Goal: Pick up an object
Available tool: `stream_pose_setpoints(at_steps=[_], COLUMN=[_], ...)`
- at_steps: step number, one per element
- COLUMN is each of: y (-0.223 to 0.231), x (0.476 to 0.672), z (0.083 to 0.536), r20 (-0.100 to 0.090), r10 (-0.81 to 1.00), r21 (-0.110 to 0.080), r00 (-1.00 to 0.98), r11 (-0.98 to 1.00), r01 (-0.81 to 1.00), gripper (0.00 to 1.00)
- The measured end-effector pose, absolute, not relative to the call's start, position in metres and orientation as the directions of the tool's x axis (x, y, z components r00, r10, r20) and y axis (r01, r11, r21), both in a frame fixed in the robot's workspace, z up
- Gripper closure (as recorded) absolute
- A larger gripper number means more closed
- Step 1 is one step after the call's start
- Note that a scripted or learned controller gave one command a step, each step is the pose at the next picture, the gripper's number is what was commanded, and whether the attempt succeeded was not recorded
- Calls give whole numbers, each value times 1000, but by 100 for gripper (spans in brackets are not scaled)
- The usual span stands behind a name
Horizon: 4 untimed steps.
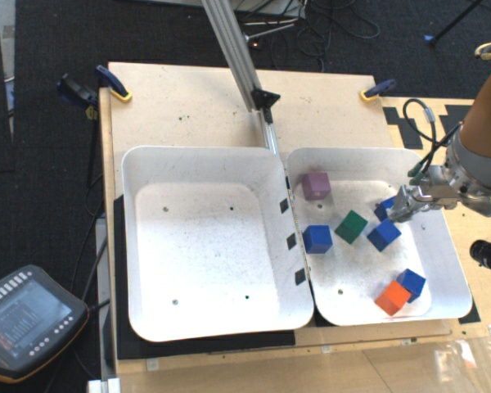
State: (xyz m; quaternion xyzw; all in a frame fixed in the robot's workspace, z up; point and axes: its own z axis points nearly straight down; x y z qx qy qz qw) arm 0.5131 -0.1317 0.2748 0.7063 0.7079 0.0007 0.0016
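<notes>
Camera view: claw (398, 209) low in right bin (442, 219), over blue blocks (384, 235); grip state can't tell; rec. centre on one block, approach w/ care.

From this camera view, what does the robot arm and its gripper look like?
The arm is grey metal with an orange band above the wrist. A thin cable loops beside it. The gripper is a small grey and silver piece with blocky parts; its finer details are too small to tell.

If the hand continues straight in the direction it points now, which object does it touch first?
Probably the blue cube just below the hand in the right bin; the green cube lies beyond. Depth is unclear.
</notes>
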Motion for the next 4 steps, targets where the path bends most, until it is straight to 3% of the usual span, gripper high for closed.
stream_pose_setpoints(at_steps=[4], y=[65], x=[538], z=[253], r20=[1], r10=[1000], r21=[1], r00=[-8], r11=[8], r01=[1000], gripper=[100])
